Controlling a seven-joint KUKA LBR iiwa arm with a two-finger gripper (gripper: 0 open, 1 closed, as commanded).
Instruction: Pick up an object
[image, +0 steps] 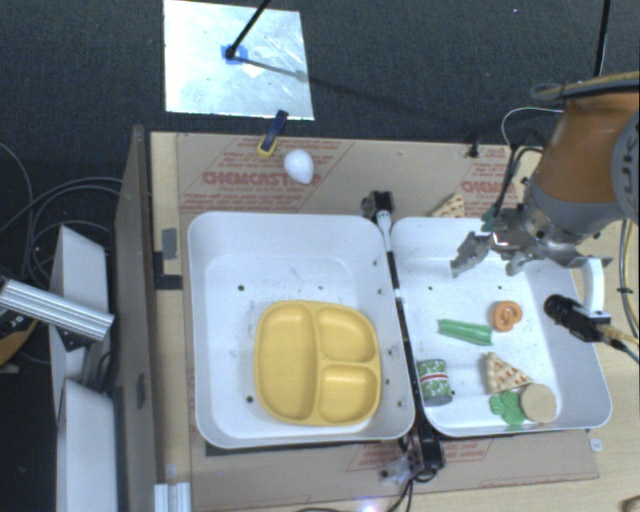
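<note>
One fixed camera above the bench (330, 165), slanting down on both white bins (215, 290), moderately near.

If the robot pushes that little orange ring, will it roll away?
Probably not. The orange ring seems to lie flat on the right bin's floor, so a push would likely slide it. It looks small and light. The hole may give the pincer something to catch.

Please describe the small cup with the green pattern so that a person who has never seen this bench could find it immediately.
Look at the right white bin, the one without the yellow divided plate. Go to its near left corner, close to the wall between the two bins: the small white cup with green markings stands there. Unlike the flat green stick, orange ring and triangular cracker nearby, it is cylindrical.
</note>
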